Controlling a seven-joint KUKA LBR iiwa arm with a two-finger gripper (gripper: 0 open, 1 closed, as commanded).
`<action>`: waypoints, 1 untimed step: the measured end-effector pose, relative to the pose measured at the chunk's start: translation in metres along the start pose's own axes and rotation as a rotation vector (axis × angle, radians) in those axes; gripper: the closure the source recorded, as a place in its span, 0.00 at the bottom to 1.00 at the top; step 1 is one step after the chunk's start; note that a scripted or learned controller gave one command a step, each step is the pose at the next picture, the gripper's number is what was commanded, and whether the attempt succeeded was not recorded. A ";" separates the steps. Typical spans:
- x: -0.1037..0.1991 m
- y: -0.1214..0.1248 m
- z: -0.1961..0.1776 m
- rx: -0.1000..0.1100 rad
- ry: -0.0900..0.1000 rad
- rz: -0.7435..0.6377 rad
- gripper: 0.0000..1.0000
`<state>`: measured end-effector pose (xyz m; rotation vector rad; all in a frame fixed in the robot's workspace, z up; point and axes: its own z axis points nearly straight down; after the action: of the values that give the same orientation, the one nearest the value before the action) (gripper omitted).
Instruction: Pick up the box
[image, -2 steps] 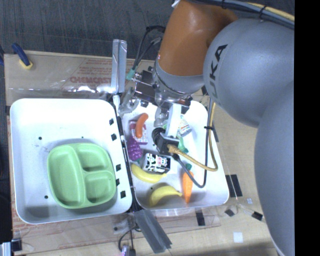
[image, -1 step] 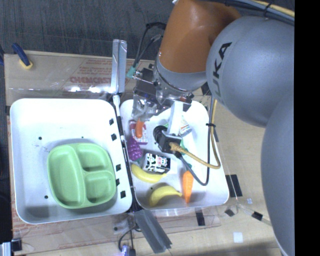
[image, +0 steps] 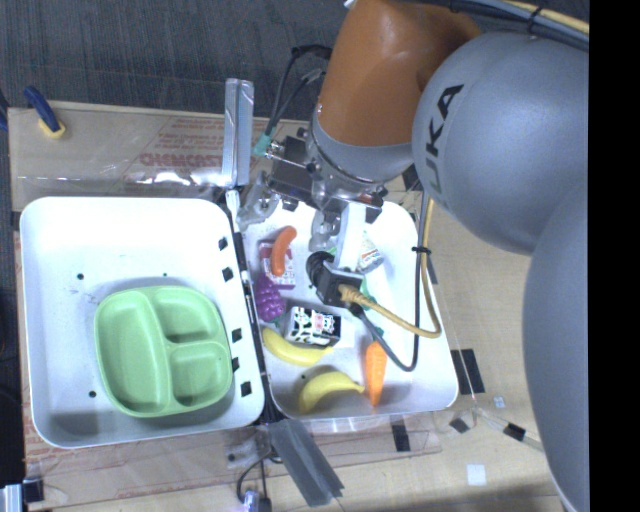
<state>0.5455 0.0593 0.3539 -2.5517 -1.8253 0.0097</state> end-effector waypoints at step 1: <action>0.002 0.000 -0.009 0.002 -0.001 -0.009 1.00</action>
<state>0.5456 0.0609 0.3634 -2.5420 -1.8366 0.0128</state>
